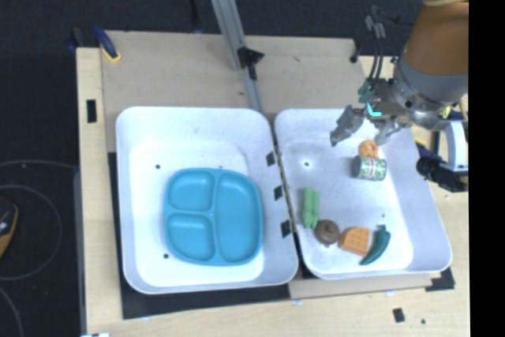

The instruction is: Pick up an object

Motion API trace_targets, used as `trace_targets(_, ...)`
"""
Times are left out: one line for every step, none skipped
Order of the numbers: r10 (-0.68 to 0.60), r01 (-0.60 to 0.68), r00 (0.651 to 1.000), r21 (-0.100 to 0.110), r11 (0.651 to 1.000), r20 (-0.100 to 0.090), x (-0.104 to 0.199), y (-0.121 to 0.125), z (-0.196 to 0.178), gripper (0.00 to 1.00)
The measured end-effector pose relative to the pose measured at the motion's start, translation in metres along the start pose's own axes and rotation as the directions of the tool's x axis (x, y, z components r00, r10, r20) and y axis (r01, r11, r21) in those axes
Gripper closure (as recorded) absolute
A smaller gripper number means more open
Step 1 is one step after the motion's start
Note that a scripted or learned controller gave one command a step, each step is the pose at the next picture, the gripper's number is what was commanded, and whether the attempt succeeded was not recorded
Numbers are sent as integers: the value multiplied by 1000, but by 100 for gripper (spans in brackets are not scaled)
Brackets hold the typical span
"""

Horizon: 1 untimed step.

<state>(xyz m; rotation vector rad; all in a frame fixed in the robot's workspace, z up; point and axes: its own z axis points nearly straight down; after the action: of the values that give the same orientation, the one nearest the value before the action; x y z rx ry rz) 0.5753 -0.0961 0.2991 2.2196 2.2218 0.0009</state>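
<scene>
The step in hand looks like the approach: nothing is lifted yet, and the arm hangs over the right-hand shallow white bin (410,193) with its pincer (364,132) above the bin's upper part. The two grey fingers are spread wide, one reaching out toward the bin's middle (344,127) and the other nearer the wrist, and nothing sits between them. They touch no object that I can make out.

The likeliest target is the small green-and-white can with an orange top (369,163), which lies just below and slightly right of the open fingers, close to them but apart. The other candidates lie lower in the same bin, well apart from the pincer: a green oblong block (310,207) by the left wall, a small brown ring-shaped piece (327,232) just beside it, an orange waffle-like wedge (355,239), and a dark green pepper-shaped piece (378,245) touching that wedge. The left-hand white bin (142,138) holds a blue plastic divided tray (213,215).

The next move, as I judge it, calls for shifting the pincer over the can, lowering until the fingers straddle it, then closing; the can lies on its side and may roll away.
</scene>
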Motion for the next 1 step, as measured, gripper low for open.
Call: trace_targets(0,0,1000,-1,1000,0,0,0,0,0)
